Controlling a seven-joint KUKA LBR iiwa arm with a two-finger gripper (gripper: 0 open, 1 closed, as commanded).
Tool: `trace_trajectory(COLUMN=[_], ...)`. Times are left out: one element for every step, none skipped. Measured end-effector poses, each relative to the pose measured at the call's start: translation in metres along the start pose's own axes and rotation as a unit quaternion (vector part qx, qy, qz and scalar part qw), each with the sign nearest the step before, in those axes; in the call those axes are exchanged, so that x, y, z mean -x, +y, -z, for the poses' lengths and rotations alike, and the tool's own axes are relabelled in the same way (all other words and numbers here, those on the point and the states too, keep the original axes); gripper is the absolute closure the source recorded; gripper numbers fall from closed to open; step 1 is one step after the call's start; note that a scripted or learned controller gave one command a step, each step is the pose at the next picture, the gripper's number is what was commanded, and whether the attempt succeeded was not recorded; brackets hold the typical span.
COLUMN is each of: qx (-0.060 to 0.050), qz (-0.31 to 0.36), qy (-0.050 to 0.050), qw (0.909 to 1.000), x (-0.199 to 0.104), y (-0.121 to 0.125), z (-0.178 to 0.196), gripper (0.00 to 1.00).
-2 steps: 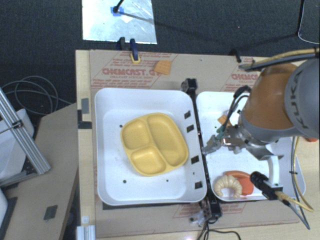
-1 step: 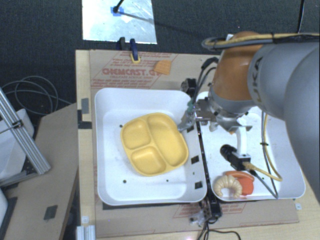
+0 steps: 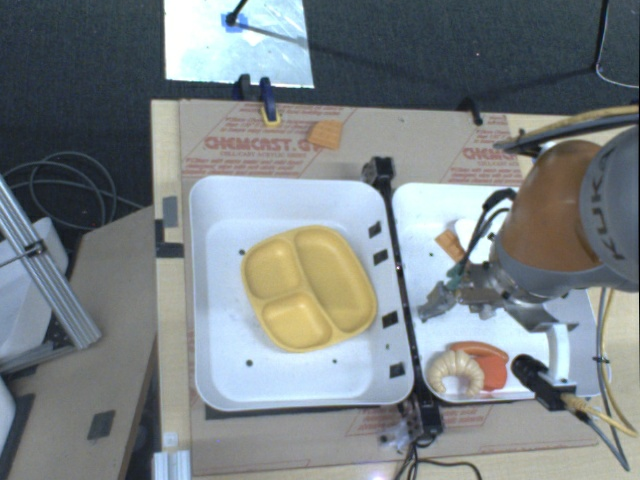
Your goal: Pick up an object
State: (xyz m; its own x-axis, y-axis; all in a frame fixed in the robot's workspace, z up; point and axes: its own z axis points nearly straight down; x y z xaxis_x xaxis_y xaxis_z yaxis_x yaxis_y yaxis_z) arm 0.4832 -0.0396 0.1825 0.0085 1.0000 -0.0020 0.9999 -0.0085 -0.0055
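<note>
In the right bin [image 3: 420,218], a pale croissant-shaped toy [image 3: 457,371] lies at the front edge, with a red-orange piece [image 3: 487,360] touching its right side. A small orange wedge [image 3: 450,241] rests further back, beside a white scrap. My gripper [image 3: 438,302] hangs low over the middle of this bin, pointing left toward the divider, between the wedge and the croissant. Nothing shows between its tips. The arm's orange band and grey wrist [image 3: 555,228] cover the bin's right half.
The left bin [image 3: 215,368] holds a yellow three-compartment plate [image 3: 310,286]. A black divider with clips [image 3: 393,278] runs between the bins. A tan square [image 3: 325,133] lies on the cardboard behind the bins.
</note>
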Motion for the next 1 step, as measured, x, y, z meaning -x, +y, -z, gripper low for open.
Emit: trace_trajectory(qx=[0.003], qz=[0.012], qy=[0.003], qw=[0.9999], x=[-0.1100], y=[0.0021], z=[0.0018], gripper=[0.00])
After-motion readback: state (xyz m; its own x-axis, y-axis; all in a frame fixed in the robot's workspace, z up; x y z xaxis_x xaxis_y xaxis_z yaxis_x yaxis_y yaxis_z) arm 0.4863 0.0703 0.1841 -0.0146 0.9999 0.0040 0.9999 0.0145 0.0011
